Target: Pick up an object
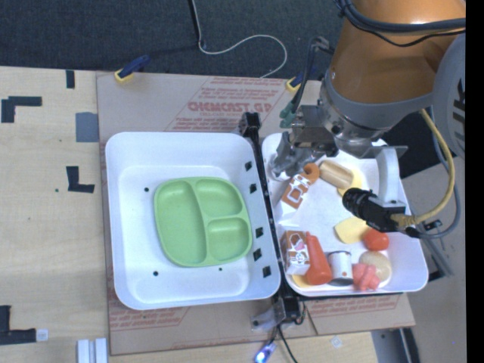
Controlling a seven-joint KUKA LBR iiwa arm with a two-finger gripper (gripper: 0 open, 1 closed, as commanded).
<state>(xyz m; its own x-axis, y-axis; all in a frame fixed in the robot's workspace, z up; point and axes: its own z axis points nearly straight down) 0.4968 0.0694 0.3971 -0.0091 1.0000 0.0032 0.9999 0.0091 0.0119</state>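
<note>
A robotics lab: white bins point(128, 203) on a cardboard-covered bench point(219, 100), loose cables point(242, 48), tape marks.

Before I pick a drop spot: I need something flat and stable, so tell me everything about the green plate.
The green plate is a rounded-square tray, apparently matte plastic, with three compartments: one large at the left, two smaller at the right. It lies flat, slightly rotated, on the floor of the left white bin, away from its walls. Nothing lies in it.

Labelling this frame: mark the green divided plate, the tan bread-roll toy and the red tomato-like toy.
Green divided plate point(203, 221), camera view, on the ridge between its compartments.
Tan bread-roll toy point(336, 175), camera view, middle of its top.
Red tomato-like toy point(376, 240), camera view, its rounded top.
</note>
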